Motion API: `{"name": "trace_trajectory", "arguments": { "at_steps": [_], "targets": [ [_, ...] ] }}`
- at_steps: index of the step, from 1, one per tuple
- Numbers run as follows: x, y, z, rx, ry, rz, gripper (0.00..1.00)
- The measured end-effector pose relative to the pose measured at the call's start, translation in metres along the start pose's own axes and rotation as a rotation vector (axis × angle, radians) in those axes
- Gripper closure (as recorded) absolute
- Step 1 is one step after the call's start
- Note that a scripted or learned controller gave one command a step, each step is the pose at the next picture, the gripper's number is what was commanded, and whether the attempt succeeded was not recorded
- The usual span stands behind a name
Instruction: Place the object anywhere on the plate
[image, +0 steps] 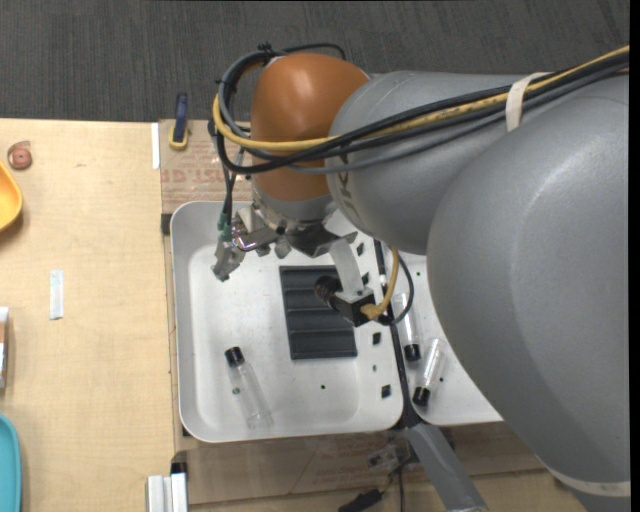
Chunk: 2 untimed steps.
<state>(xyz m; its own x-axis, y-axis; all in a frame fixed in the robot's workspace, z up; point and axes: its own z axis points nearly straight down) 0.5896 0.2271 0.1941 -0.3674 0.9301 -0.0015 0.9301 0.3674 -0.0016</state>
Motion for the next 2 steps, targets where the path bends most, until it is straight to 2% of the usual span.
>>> {"name": "trace_trajectory", "arguments": {
  "at_steps": [1,2],
  "targets": [
    [-0.029,0.029,0.062,0.002,-0.001,0.410,0.00],
    [0.009,-0.021,0.104,0.005,0.000,0.608,0.00]
  ]
}}
